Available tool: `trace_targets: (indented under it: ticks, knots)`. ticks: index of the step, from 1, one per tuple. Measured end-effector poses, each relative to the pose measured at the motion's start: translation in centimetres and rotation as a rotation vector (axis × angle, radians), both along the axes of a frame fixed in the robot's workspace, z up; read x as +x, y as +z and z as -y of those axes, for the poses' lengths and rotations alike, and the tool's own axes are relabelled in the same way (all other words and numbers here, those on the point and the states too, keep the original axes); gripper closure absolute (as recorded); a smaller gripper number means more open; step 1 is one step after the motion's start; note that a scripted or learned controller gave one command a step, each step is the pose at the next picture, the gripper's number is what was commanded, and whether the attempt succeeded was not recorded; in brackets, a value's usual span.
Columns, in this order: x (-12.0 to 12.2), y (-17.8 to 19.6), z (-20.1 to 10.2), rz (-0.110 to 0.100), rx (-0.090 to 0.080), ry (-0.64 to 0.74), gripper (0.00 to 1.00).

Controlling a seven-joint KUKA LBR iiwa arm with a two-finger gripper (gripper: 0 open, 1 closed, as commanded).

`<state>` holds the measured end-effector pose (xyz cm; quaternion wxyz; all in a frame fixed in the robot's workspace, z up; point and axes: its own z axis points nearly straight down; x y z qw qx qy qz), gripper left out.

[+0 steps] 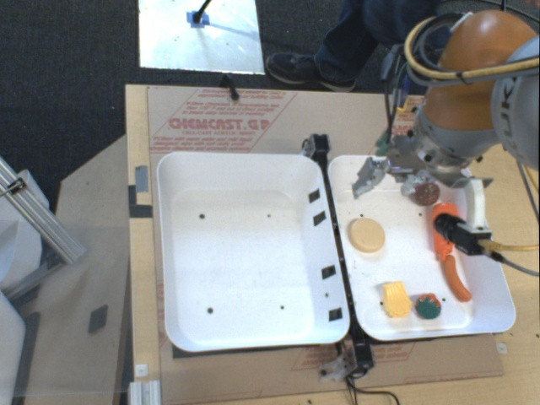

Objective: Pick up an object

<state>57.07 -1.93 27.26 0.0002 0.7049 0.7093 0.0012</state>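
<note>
A: Where are the things to pick?

B: All in the right bin (498,310). A round tan disc (367,234) lies near its middle, a yellow ridged block (396,299) and a green-and-red piece (428,306) sit near its front edge, an orange carrot-like piece (450,256) runs along its right side, and a small brown ball (424,194) rests near its back.

A: And the end effector (371,175)?

B: It hangs over the back left corner of that bin, just beside the divider. Whether it is released or clenched I cannot tell.

A: The surface (139,142)?

B: Pale wood, with a printed sheet (221,121) under the bins. The left bin (245,243) offers wide open room. Beyond the surface's far edge, dark carpet (67,66), a shiny square plate (198,24) and someone's shoe (308,67).
</note>
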Motion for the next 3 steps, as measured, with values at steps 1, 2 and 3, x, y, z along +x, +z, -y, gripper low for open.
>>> trace_targets:
  ticks: [1, 2, 3]
  knots:
    - [-6.1, -9.4, -1.6, -0.014, 0.001, -0.004, 0.0]
    - [-6.4, -10.1, 7.7, -0.003, -0.006, -0.014, 0.0]
    - [-7.9, -8.8, 3.9, -0.002, 0.001, 0.0, 0.0]
